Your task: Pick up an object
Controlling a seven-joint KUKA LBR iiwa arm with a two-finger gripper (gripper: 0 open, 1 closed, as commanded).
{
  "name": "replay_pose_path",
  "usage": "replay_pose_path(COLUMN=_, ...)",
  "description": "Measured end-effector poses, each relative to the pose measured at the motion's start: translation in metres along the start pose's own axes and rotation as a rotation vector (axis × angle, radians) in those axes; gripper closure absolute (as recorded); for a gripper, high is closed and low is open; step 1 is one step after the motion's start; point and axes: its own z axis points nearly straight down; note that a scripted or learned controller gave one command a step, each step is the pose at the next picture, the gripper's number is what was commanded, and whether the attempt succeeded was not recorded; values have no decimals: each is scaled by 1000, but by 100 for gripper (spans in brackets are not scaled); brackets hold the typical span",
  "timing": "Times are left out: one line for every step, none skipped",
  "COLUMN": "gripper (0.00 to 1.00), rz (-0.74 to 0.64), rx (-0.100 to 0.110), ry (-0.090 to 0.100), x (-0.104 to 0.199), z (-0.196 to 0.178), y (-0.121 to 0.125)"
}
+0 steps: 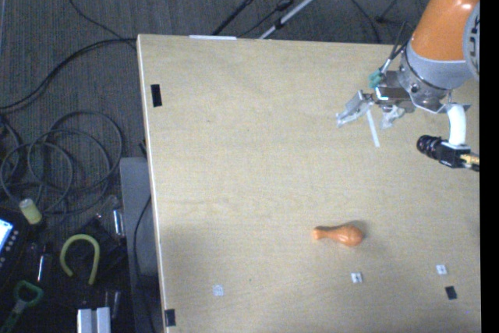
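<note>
1. You have wide bare room on the pale wooden bench top [249, 152]; its left edge runs down beside the dark floor cables [62, 152].
2. Your two-finger metal gripper [366, 117] hangs near the upper right, fingers spread, pinching nothing.
3. The small orange pear-shaped object [340, 235] lies well below it, long axis roughly left-right, narrow end pointing left.

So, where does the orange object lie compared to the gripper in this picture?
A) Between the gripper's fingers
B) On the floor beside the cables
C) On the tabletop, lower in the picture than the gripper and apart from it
C: the orange object rests on the tabletop, well below the gripper in the picture, with bare surface between them.
</note>
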Motion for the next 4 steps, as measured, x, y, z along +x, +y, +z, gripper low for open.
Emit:
replay_pose_path(gripper=0, rz=-13, rx=2, ry=-5, x=-28, z=136, y=43)
replay_pose_path(gripper=0, rz=-185, rx=-2, ry=-6, x=-5, z=153, y=60)
replay_pose_path(gripper=100, rz=-185, rx=-3, ry=-8, x=-6, z=144, y=60)
replay_pose_path(gripper=0, rz=-185, rx=-2, ry=-8, x=-6, z=144, y=60)
